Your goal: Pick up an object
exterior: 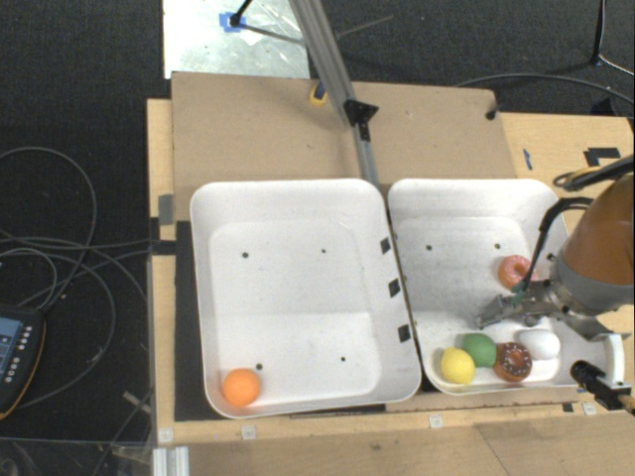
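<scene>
- Jaws [506, 312] hang low over the right bin [466, 206], reaching in from the right; how far apart they stand I cannot tell, and nothing shows held between them.
- Candidates for the pick cluster at the right bin's near edge: a yellow ball [456, 366], a green ball [479, 348], a chocolate doughnut [513, 362] and a white object [541, 344], all touching or just beside one another.
- Just behind the jaws lies a pink doughnut [513, 270], partly hidden by the arm [595, 256].
- An orange ball [240, 387] sits alone in the near left corner of the left bin [288, 206], well apart from the arm.
- Doing this step well, in my judgement, means choosing one item and coming straight down over its middle; in the tight cluster the jaws could nudge neighbours or close on two at once, so an outer piece is the safer choice.
- Both bins are shallow and white, side by side on a brown counter [427, 117].
- Around it is dark carpeted floor [79, 87] with loose cables [50, 256], and a grey pole [327, 48] slants in from above.
</scene>
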Robot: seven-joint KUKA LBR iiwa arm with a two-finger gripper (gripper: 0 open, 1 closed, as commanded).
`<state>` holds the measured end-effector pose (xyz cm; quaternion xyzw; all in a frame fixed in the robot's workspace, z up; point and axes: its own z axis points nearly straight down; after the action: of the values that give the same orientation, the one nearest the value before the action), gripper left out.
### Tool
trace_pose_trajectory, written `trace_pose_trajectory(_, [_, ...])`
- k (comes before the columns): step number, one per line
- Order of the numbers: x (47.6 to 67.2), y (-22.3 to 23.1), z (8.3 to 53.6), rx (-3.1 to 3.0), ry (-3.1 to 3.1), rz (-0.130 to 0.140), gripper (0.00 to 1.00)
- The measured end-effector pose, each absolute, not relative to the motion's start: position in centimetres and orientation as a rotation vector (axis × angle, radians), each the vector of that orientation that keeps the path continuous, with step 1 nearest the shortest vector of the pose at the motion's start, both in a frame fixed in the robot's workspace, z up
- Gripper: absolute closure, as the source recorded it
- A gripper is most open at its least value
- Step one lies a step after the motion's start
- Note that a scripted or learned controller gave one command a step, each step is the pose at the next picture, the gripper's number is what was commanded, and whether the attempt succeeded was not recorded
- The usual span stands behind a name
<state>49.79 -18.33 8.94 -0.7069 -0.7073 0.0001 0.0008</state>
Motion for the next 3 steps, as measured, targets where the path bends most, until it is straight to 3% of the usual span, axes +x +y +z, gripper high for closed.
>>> trace_pose_trajectory(1, [49.9,-18.4,10.1,-2.222,-2.224,-0.003,1.00])
trace_pose_trajectory(3, [50.1,-19.1,22.9,-2.221,-2.235,-0.006,1.00])
